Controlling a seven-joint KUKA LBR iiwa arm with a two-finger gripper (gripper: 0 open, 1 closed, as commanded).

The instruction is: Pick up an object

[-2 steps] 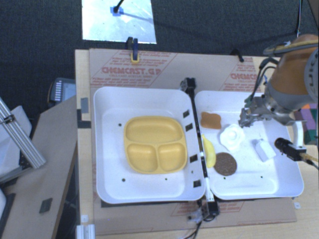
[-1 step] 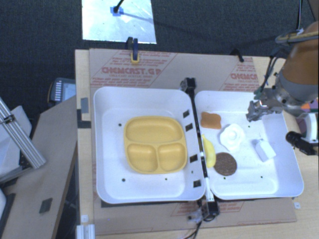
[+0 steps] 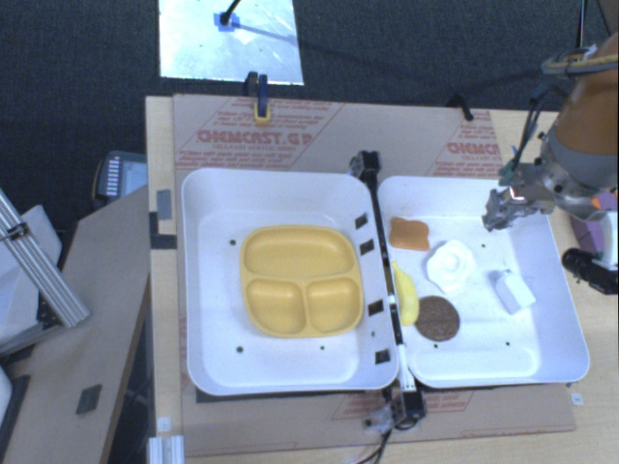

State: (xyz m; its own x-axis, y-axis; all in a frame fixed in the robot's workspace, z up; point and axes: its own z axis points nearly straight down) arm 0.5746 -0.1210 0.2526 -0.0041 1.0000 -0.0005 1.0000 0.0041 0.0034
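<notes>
The pincer (image 3: pixel 496 210) hung over the upper right part of the right bin (image 3: pixel 551 356); whether it was parted or closed could not be told. Below and left of it lay a white fried egg (image 3: pixel 451 266), an orange toast piece (image 3: pixel 409 233), a brown patty (image 3: pixel 437 318), a yellow banana (image 3: pixel 406 296) and a pale block (image 3: pixel 512 291). The left bin (image 3: pixel 208 288) held a yellow divided plate (image 3: pixel 295 280).

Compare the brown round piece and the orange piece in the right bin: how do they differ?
The brown round patty is a dark, speckled disc; the orange toast-like slice is a lighter, roughly rectangular block. The patty lies toward the near side of the right bin, touching the yellow banana-like piece; the slice lies farther back, apart from its neighbours. Both lie flat near the divider between the bins, away from the end effector.
</notes>
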